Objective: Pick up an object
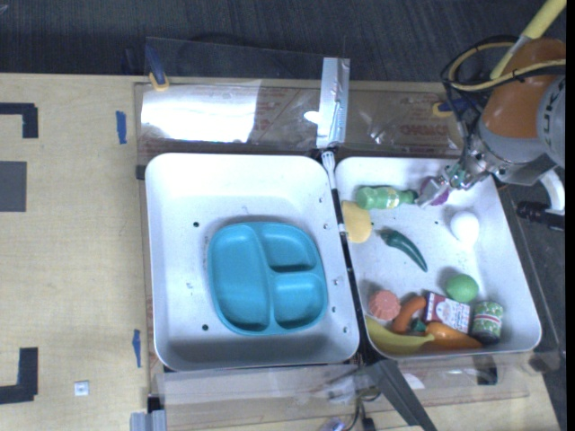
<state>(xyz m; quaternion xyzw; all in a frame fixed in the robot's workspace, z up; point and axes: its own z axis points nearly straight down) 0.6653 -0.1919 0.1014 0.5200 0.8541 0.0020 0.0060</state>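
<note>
While no object has yet been lifted, the tool [446, 185] is positioned low in the far corner of the right-hand shallow white bin [519, 268], just beside the neck end of a pale green plastic bottle [384, 197] lying on its side near the bin's far wall. Whether the tool is spread or pressed together cannot be determined at this resolution, and nothing can be confirmed between its tips. Candidate objects all lie in this bin: a white egg-shaped piece [464, 226] near the tool, a dark green pepper [403, 246] at mid-bin, a yellow rounded piece [357, 223] against the dividing wall, and a crowded cluster along the near wall comprising a green ball [463, 287], a small red-and-white carton [446, 312], a green can [488, 320], an orange carrot [455, 337], a yellow banana [398, 339] and a pinkish round piece [384, 305]. In my judgement the bottle is the sensible target, being nearest and free of neighbours; the grasp should close across its narrow width, not along its length, and the lift should be straight up to avoid dragging against the wall. The egg-shaped piece is likely to roll if nudged. The grey arm with its orange band [518, 106] enters from the right and slopes down toward the corner. The left-hand white bin [171, 241] on the wooden tabletop [63, 268] holds a blue compartment tray [267, 277].
</note>
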